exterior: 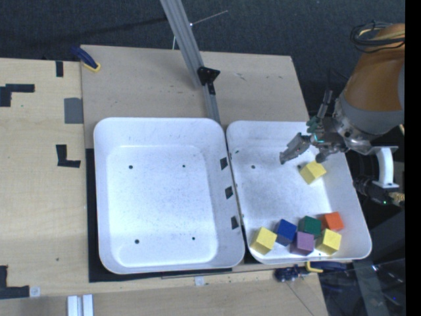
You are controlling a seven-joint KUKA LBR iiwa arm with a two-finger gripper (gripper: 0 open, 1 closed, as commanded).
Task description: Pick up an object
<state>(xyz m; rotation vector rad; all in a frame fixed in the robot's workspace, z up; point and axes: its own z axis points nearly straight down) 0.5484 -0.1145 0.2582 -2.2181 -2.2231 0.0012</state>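
In the right bin (pixel 263 143), a lone yellow cube (pixel 313 171) lies near the right wall. My gripper (pixel 303 157) hangs just above and up-left of it, fingers spread and open, with nothing between them. Along the bin's front edge sits a cluster of cubes: a yellow one (pixel 264 239), blue (pixel 286 231), green (pixel 309 226), purple (pixel 304 242), orange (pixel 333 220) and another yellow (pixel 331 241).
The left bin (pixel 158 189) sits beside the right one, with a raised divider between them. A slanted metal pole (pixel 187 38) runs from the top down to the bins' shared back corner. The arm's grey and orange body (pixel 375 84) fills the right side.
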